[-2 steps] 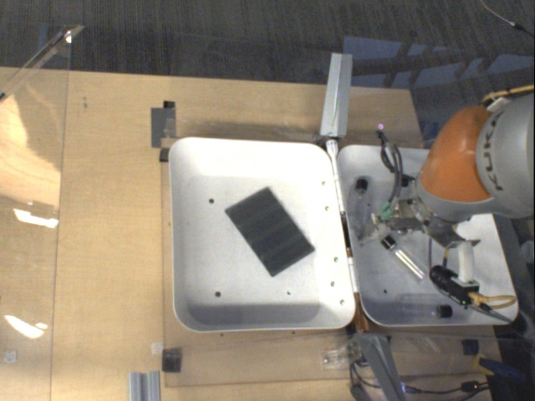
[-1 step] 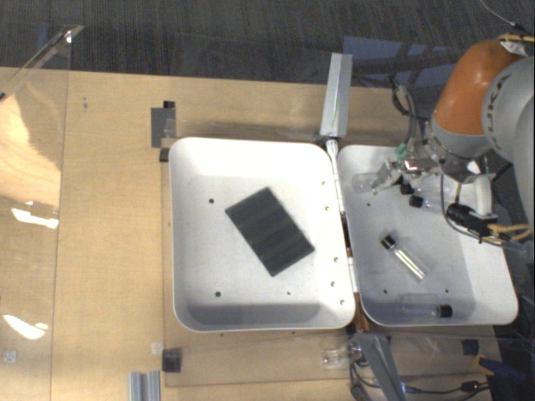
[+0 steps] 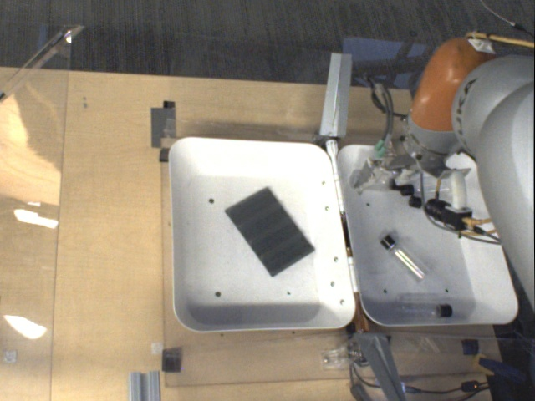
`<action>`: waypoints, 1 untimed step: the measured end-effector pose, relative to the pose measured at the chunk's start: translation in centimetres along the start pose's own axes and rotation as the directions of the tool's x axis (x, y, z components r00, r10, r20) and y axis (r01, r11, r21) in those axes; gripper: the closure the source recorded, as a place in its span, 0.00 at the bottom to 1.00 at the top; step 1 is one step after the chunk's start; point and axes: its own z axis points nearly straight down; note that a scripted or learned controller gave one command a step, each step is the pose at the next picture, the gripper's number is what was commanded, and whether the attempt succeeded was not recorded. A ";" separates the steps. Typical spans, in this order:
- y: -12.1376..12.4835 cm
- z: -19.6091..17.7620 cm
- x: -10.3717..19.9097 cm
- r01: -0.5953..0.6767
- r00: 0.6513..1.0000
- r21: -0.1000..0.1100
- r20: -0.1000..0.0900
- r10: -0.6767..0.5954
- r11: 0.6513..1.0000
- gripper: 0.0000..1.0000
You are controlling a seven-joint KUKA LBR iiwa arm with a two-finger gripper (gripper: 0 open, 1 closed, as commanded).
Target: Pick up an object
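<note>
A flat dark grey rectangular pad [image 3: 269, 230] lies at a slant in the middle of the left bin [image 3: 192, 299]. In the right bin [image 3: 493, 303] a small silver stick with a black cap [image 3: 401, 256] rests near the centre. A clear tube with a black end [image 3: 426, 311] lies along that bin's front wall. My gripper [image 3: 376, 172] hangs low over the far left corner of the right bin, well apart from the silver stick. I see nothing held in it.
The grey arm with its orange band [image 3: 439, 82] covers the right bin's far right part, with cables [image 3: 456, 217] trailing below the wrist. A metal post [image 3: 337, 94] stands behind the gap between the bins. A black bracket [image 3: 165, 124] sits at the left bin's far corner.
</note>
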 end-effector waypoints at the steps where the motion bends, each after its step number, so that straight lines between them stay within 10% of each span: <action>1: 0.1 -1.5 0.0 0.005 1.000 0.000 0.001 -0.005 1.000 1.00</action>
